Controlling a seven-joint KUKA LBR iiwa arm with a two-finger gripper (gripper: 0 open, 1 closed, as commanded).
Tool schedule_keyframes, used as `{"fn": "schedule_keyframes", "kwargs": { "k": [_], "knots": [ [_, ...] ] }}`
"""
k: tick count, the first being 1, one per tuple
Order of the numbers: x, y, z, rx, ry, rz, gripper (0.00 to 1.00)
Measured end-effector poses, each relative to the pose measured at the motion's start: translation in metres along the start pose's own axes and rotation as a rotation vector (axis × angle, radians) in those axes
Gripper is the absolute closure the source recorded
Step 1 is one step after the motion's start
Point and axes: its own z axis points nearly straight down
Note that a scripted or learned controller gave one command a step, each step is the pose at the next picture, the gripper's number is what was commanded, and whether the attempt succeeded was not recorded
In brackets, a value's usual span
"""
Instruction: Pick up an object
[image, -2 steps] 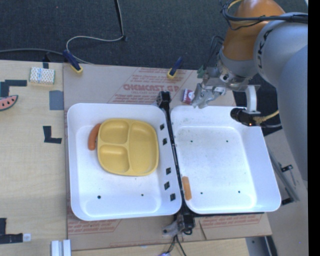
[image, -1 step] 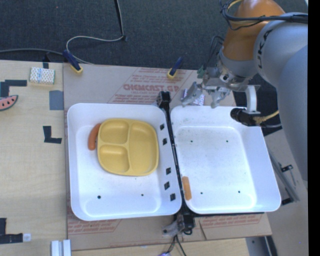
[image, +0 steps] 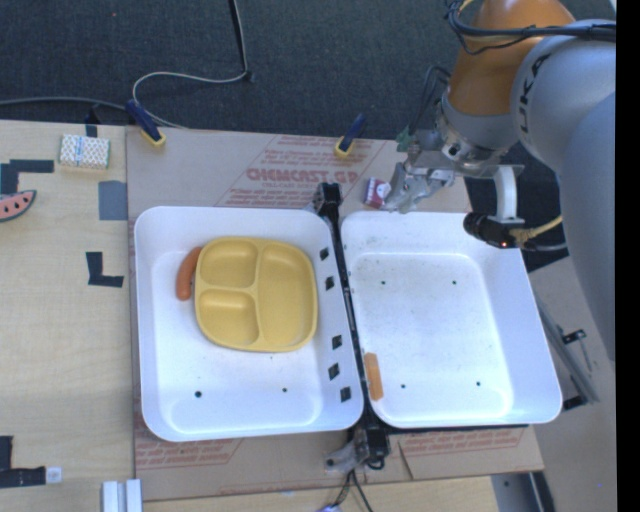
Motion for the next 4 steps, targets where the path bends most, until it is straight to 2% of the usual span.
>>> {"fn": "schedule_keyframes", "kwargs": {
  "k": [1, 2, 3, 4],
  "knots": [
    [0.000, 0.000, 0.000, 0.000, -0.001, 0.000, 0.00],
    [0.043, -0.001, 0.067, -0.002, -0.007, 0.010, 0.00],
    [0.044, 0.000, 0.057, -0.003, -0.007, 0.008, 1.00],
    [0.044, 0.000, 0.057, -0.003, -0.007, 0.008, 0.00]
  ]
}}
